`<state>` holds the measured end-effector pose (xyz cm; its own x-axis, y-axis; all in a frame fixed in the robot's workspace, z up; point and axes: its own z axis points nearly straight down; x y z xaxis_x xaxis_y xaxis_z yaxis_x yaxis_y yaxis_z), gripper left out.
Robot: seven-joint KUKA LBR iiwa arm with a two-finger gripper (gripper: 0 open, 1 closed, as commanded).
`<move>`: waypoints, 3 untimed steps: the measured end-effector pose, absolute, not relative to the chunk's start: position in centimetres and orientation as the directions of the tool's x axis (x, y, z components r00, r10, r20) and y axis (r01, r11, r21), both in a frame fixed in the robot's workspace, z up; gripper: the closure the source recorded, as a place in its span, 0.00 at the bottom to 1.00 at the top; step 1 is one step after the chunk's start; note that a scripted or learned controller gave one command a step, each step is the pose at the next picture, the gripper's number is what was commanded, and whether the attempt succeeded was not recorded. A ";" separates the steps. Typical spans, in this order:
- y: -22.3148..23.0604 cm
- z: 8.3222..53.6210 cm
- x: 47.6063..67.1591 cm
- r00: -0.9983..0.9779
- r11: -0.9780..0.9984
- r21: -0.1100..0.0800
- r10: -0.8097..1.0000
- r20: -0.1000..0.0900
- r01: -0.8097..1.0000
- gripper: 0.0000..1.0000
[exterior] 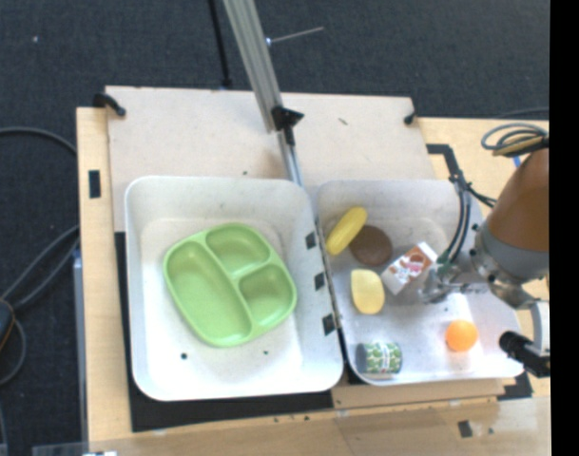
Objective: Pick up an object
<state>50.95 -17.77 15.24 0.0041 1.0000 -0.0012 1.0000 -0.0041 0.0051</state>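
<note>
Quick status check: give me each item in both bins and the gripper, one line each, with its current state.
Green divided plate: flat in left bin.
Banana: lying in right bin.
Brown disc: beside banana.
Yellow block: lying flat.
Small carton: tipped, by gripper.
Orange ball: resting free.
Can: on its side.
Gripper: low in right bin, grip unclear.

Robotics lab: plywood bench [251, 131] w/ 2 white bins [151, 207], aluminium camera mast [251, 46], loose cables on dark carpet.
</note>
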 end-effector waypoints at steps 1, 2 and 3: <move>-18.3 21.6 51.3 -0.003 0.003 0.009 1.000 -0.004 1.000 1.00; -18.5 25.0 51.5 -0.003 0.003 0.006 1.000 -0.003 1.000 1.00; -13.6 25.9 51.5 -0.008 0.008 0.003 1.000 0.001 1.000 1.00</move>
<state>51.54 -13.63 25.89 -0.0083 1.0000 0.0008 1.0000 0.0083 0.0035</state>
